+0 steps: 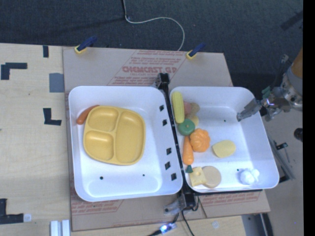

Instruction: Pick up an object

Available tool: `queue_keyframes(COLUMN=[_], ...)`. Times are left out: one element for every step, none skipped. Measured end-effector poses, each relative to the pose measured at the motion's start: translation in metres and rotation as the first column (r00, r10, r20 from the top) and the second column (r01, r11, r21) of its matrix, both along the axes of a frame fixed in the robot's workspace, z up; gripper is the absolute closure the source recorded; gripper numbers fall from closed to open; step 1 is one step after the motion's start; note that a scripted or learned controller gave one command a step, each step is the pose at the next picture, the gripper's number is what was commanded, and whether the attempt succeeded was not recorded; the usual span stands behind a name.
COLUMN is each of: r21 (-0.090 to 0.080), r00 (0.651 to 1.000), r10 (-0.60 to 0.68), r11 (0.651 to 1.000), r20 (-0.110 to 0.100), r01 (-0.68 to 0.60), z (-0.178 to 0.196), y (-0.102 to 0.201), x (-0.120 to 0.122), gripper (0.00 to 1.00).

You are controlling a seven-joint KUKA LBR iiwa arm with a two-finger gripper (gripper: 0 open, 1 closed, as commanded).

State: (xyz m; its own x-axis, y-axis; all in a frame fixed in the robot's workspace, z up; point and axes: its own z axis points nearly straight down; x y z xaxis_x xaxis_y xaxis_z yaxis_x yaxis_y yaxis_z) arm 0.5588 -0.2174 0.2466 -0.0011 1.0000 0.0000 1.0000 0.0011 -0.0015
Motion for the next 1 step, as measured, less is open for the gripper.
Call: queue_keyframes(r21=[0.008], r00=[1.0], r10=[0.003], r11=[1.0], r20=[-0.015], r01=[-0.003], z=[-0.1311], y=[0.0793], x=[-0.0599], gripper=[0.0])
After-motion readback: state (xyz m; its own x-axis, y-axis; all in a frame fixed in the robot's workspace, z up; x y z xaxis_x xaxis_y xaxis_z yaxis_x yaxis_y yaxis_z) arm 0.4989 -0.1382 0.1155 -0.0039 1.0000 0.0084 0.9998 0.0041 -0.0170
